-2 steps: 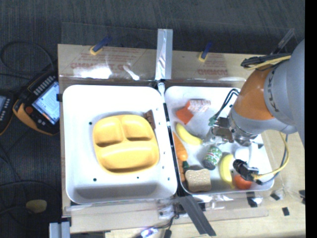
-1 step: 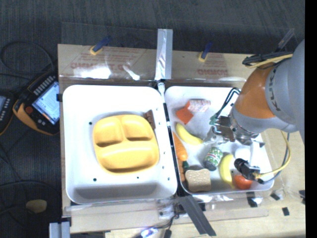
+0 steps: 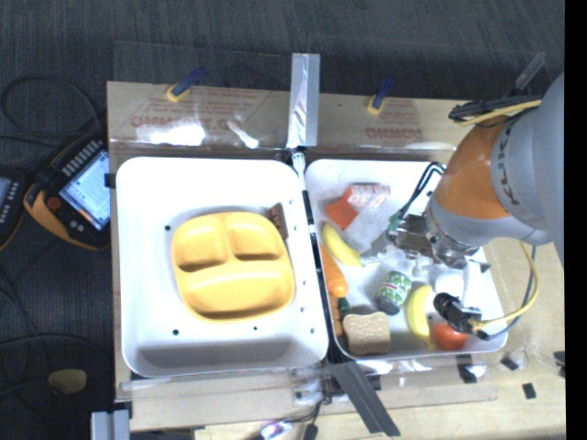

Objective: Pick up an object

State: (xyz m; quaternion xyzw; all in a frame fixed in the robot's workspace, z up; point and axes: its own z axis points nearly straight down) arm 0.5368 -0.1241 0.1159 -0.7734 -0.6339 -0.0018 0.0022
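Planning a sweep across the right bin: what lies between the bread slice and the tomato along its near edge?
In the camera view, a banana lies between the bread slice and the tomato, with the green can just behind.

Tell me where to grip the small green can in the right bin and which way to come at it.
Grip the green can across its round body, coming straight down from above. It seems to lie tilted on the bin floor with gaps on its long sides, while a banana and a bread slice crowd its lower end.
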